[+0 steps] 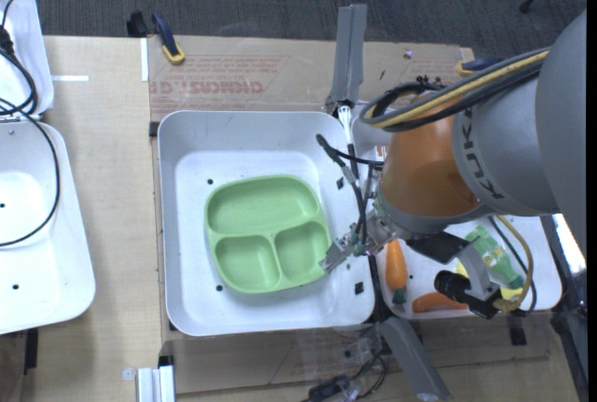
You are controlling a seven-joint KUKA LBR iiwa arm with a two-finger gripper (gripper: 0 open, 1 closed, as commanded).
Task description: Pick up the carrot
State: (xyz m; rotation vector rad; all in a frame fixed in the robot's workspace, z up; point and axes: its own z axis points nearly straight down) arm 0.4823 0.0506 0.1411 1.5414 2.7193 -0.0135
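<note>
The carrot [395, 266] is a short orange piece lying lengthwise at the left end of the right bin [552, 296], close to the wall between the bins. A second orange, carrot-like piece [437, 302] lies just to its right, near the front wall. My gripper [341, 252] hangs over the right rim of the green plate [266, 233] in the left bin [187, 204], to the left of the carrot and apart from it. Nothing shows in its grasp. The arm's orange band and grey body cover most of the right bin.
The green three-compartment plate fills the middle of the left bin. A green and clear packet [494, 262] lies in the right bin behind the orange pieces. Loose cables run along the wall between the bins. A white fixture [37, 232] stands at the far left.
</note>
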